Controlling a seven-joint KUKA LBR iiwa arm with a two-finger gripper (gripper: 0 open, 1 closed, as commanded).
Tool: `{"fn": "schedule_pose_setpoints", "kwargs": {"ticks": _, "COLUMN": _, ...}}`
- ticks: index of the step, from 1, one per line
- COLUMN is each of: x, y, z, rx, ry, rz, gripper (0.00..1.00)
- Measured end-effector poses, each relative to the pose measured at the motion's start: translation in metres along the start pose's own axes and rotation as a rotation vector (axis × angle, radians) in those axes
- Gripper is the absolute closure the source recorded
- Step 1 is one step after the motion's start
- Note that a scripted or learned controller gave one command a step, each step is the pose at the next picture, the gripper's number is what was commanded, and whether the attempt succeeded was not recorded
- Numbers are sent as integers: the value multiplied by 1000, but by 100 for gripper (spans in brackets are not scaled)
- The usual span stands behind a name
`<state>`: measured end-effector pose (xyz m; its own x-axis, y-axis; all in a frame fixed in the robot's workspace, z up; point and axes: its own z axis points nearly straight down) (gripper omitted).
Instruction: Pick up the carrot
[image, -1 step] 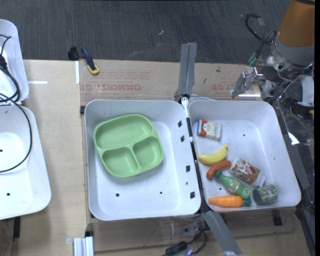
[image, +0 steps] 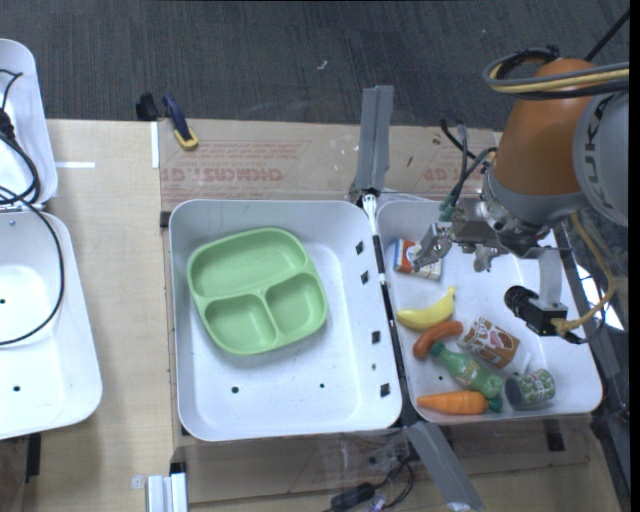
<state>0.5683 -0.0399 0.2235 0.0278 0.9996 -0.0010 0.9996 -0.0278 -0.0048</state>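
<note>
Orange carrot beside green bottle

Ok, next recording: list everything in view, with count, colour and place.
divided plate: 1, green, left bin
left bin: 1, white, bench centre
right bin: 1, white, beside the left bin
carrot: 1, orange, right bin, near edge
banana: 1, yellow, right bin
sausage: 1, red-orange, under the banana
bottle: 1, green, above the carrot
can: 1, greenish, right of the carrot
carton: 1, brown-white, right bin middle
clamp: 1, blue-yellow, bench far edge
arm: 1, grey-orange, over the right bin
hand: 1, over the right bin's far end
</note>
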Motion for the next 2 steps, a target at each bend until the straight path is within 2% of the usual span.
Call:
{"fn": "schedule_pose_setpoints", "kwargs": {"ticks": 1, "x": -22, "y": -91, "z": 34, "rx": 0, "ry": 1, "rz": -61, "gripper": 0}}
{"fn": "schedule_pose_setpoints", "kwargs": {"ticks": 2, "x": -11, "y": -90, "z": 33, "rx": -3, "ry": 0, "rz": -397, "gripper": 0}}
